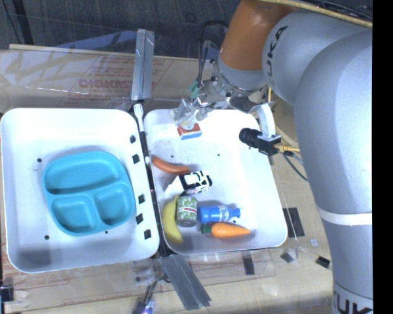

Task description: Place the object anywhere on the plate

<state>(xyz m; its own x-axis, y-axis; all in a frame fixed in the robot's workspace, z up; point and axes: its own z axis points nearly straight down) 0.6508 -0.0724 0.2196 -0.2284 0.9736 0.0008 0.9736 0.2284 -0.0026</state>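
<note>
Gripper [192,114] first, since that's where the action is: it's hanging over the far end of the right bin [265,195] with a small red, white and blue block [190,132] right under its fingertips. The fingers are sitting narrow, and the block looks like it's pinched between them or just below them. My read is that it's got the block, but the contact point is tiny in this view, so it's a judgement call.

Going left to right now. Over in the left bin [16,175] the blue divided plate [89,190] is lying flat with three compartments, all open to the top, which is handy because anything dropped on it should count. It's well apart from the gripper, with the bin wall between them.

Then the right bin's clutter, bunched toward the near end: an orange hot dog-looking thing [170,165], a black and white toy [198,182], a banana [169,222] lying along the left wall, a small green can [187,210] touching it, a blue bottle [217,213] on its side, and a carrot [230,230] just beside that.

Probably the block was picked because it's sitting alone, away from the pile, so there's nothing to bump. What's left is lifting it clear of the divider and carrying it over to the plate.
</note>
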